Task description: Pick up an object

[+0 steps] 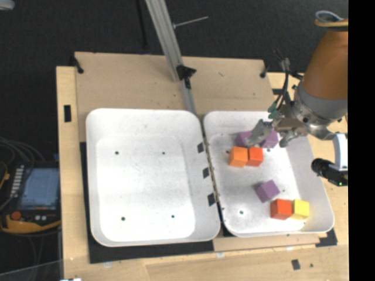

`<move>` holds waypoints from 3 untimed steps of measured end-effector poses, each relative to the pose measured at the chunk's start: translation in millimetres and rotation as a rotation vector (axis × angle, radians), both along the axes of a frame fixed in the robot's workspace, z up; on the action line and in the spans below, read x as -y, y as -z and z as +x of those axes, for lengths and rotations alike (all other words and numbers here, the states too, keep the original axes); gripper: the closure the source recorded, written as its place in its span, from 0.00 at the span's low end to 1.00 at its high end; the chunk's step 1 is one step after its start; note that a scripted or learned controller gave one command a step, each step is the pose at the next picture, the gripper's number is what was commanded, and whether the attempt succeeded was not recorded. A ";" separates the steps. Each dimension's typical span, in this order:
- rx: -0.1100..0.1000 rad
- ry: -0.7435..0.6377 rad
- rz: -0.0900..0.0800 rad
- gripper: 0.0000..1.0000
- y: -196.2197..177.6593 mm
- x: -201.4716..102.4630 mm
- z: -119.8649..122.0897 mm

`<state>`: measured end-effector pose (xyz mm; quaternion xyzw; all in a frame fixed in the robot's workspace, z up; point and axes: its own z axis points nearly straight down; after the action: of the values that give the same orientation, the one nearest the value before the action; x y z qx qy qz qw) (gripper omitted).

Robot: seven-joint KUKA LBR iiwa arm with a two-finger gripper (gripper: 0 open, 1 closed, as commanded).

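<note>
The claw (270, 134), its opening impossible to tell, hangs over a purple block (245, 139) just behind the paired orange blocks (246, 156) in the right bin (313, 180); small and likely light and rigid, it should grip best across opposite flat faces.

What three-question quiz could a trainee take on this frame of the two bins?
1. True or false: every block lies in the right bin.
2. How many purple blocks can be seen? A) one B) two C) three
3. Which block touches the yellow block?

Key
1. True.
2. C: two by the gripper, at and, and one purple block lower down.
3. The orange-red block, on its left.
</note>
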<state>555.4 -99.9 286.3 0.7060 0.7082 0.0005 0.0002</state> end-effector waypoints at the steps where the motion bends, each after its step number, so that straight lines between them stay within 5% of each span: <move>1: 0.001 0.003 0.000 0.00 -0.1 0.2 0.1; 3: -0.005 0.005 -0.002 0.00 97.4 0.0 -6.9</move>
<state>548.5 -99.9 189.0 0.7078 0.7064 -0.0019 -0.0009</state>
